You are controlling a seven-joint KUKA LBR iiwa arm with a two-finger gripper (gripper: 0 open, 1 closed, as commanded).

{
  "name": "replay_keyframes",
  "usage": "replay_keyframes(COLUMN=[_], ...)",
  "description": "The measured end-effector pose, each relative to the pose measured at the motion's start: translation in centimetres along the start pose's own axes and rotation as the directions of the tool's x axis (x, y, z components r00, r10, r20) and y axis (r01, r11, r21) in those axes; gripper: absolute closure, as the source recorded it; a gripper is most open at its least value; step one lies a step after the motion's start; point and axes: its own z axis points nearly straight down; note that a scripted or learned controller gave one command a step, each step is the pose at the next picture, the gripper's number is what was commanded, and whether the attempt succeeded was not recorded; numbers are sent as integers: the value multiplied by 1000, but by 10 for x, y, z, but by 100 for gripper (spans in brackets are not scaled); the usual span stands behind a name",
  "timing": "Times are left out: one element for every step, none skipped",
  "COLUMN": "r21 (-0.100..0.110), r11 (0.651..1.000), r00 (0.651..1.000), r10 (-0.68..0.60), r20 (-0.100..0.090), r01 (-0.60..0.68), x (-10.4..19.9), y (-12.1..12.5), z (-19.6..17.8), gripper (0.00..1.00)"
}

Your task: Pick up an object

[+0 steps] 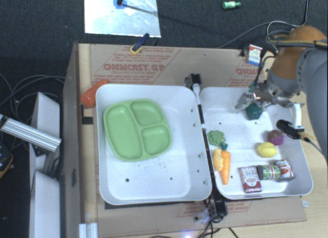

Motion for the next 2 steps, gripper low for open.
replay_keyframes(r21=[-5,-5], r11=[1000,1000], r00=[1000,1000], r10=[-4,-1], r20=[3,0], r01=[4,1], x=[0,59], y=[2,-54], z=[-13,-80], gripper=[100,100])
